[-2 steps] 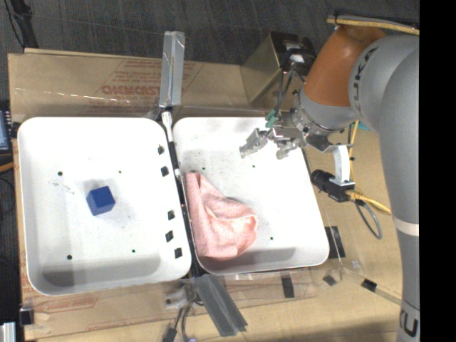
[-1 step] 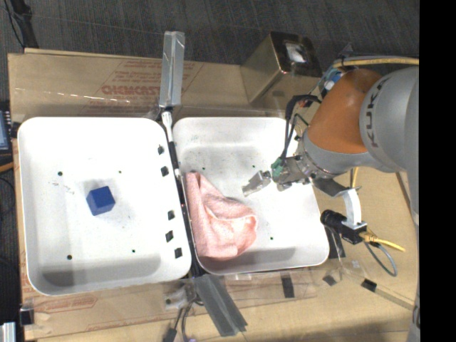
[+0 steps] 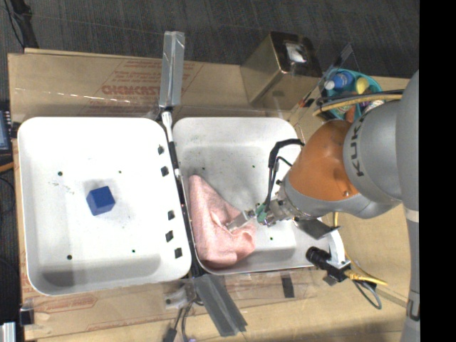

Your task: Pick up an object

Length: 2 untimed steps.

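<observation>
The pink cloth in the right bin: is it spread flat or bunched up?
Bunched up. The pink cloth lies in rumpled folds along the right bin's left wall.

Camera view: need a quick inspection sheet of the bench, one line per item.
Surface: two shallow white bins side by side, left bin and right bin, on a brown cardboard-covered bench.
Job's things: blue cube alone in the left bin; pink cloth crumpled along the right bin's left wall.
Clutter: brown box behind the right bin; colourful items beside it, too small to identify.
Grippers: gripper low in the right bin at the cloth's right edge; grasp cannot be told.
Cables: black cable looping at the wrist; yellow lead on the bench.
Surroundings: dark floor.
</observation>
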{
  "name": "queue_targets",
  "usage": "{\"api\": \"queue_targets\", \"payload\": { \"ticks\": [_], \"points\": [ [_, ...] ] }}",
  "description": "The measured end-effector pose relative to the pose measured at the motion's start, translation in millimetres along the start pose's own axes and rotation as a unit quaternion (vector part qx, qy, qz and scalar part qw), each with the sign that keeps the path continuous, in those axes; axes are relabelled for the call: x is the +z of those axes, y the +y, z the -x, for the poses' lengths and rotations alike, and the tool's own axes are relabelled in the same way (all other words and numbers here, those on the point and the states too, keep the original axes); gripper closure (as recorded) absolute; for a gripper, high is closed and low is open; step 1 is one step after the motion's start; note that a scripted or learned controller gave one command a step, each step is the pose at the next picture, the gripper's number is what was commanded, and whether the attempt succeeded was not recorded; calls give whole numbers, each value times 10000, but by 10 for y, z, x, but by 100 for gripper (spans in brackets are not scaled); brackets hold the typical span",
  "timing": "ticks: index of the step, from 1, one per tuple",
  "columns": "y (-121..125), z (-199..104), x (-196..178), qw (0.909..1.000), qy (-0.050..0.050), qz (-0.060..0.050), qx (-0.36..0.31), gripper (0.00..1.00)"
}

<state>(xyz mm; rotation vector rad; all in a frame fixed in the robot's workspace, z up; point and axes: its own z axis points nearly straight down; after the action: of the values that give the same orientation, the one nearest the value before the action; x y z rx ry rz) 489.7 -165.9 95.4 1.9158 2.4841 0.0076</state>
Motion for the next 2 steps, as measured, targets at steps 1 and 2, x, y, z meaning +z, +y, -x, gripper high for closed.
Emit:
{"api": "queue_targets", "payload": {
  "ticks": [1,2],
  "points": [
    [15,-461,6,9986,-16,0,-527,0],
    [424,-481,10,9996,-11,-21,-268,0]
  ]
}}
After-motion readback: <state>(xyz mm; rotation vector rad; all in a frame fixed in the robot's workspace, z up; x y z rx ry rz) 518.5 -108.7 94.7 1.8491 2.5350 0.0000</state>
